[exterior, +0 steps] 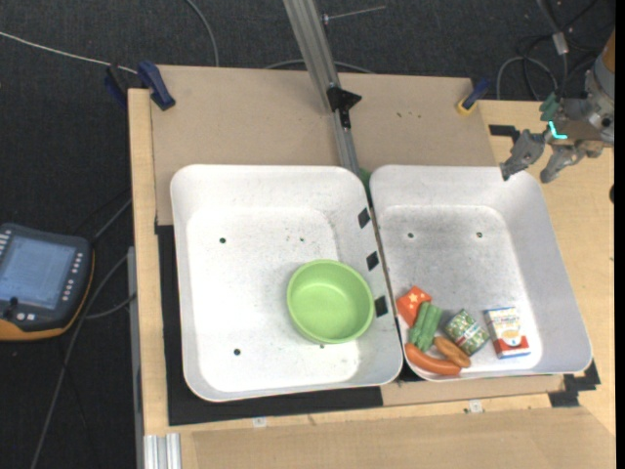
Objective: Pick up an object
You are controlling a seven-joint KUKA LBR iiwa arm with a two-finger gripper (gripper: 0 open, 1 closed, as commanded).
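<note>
- The two shallow white plastic bins sat side by side on the bench: the left bin (pixel 200 203) held a round lime-green plastic bowl (pixel 330 301) near its front right corner, while the right bin (pixel 439 203) carried every small item crowded into its front edge.
- The grey two-finger gripper (pixel 536 159) hovered above the right bin's far right corner with its fingers spread apart and nothing between them, well apart from any object.
- The likeliest targets lay in that cluster: a green cucumber-shaped toy (pixel 424 325), an orange carrot-like toy (pixel 435 361), a small red-orange block (pixel 413 300), a crumpled green wrapped packet (pixel 467 331) and a small white-and-orange printed carton (pixel 507 331).
- The risk, judging by the layout, was a missed or double grab: the green and orange toys touched and overlapped, so fingers closing there could catch two pieces or push one aside.
- The bin's raised front wall stood just beside the cluster and could block a finger on descent.
- The bowl's wide rim might prove too broad for a clean pinch.
- The carton stood slightly apart, seemingly the easier pick.
</note>
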